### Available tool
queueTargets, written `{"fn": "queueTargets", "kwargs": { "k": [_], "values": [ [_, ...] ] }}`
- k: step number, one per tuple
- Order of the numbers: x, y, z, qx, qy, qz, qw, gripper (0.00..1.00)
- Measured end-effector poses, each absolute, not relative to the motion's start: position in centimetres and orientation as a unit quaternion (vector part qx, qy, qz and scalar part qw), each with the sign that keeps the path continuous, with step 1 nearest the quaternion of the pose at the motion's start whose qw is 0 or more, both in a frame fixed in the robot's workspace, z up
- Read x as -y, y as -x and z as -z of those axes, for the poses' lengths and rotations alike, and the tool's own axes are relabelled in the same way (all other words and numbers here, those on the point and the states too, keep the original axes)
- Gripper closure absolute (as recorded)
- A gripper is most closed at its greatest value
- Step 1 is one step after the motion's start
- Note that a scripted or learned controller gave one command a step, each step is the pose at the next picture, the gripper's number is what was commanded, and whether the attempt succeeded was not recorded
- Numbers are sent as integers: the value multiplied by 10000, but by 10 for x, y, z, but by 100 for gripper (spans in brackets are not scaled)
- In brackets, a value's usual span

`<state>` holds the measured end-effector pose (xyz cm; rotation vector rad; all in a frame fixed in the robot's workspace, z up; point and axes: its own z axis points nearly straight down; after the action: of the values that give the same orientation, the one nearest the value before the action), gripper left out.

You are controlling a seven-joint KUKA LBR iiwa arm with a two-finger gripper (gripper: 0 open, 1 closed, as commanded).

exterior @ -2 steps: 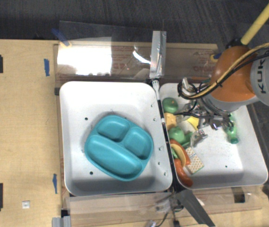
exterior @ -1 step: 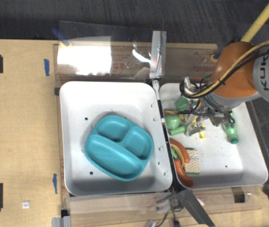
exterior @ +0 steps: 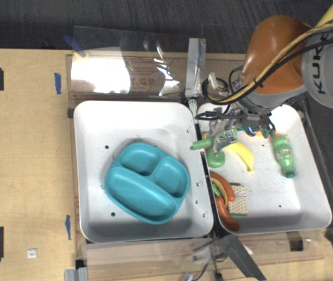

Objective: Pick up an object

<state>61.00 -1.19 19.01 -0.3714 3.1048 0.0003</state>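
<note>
Arm: the grey KUKA arm (exterior: 330, 69) reached in from the right, its orange band (exterior: 274, 54) above the right bin (exterior: 312, 209), with yellow and black cables looping past the wrist.
Gripper: the gripper (exterior: 227, 134) hung over the upper left part of the right bin, near the wall shared with the left bin (exterior: 90, 122); cables and metal parts crowded it, so how wide it stood could not be told, and nothing could be made out as gripped.
Banana: a yellow banana (exterior: 242, 155) lay in the right bin just below the gripper, long axis slanting from upper left to lower right, its lower tip toward the bin's middle; its upper end ran in under the gripper.
Green bottle: a green bottle (exterior: 283, 155) lay right of the banana, well apart from it, long axis close to vertical in the view, one end toward the bin's lower edge.
Green piece: a small green thing (exterior: 213, 154) sat just left of the banana, partly covered by the gripper, shape hard to read.
Lower left corner: an orange and green object (exterior: 223, 201) lay against the right bin's left wall, beside a small patterned packet (exterior: 239, 199); its lower end was cut off by the bin rim.
Left bin: a teal divided plate (exterior: 147, 182) with three compartments rested in it.
Table: a tan table (exterior: 20, 174) carried both bins.
</note>
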Motion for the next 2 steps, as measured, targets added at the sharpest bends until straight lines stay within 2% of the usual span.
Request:
{"fn": "queueTargets", "kwargs": {
  "k": [1, 2],
  "values": [
    [12, -669, -267, -9891, 1470, 4, 64, 100],
    [10, -670, -277, -9890, 1474, 2, 94, 100]
  ]
}}
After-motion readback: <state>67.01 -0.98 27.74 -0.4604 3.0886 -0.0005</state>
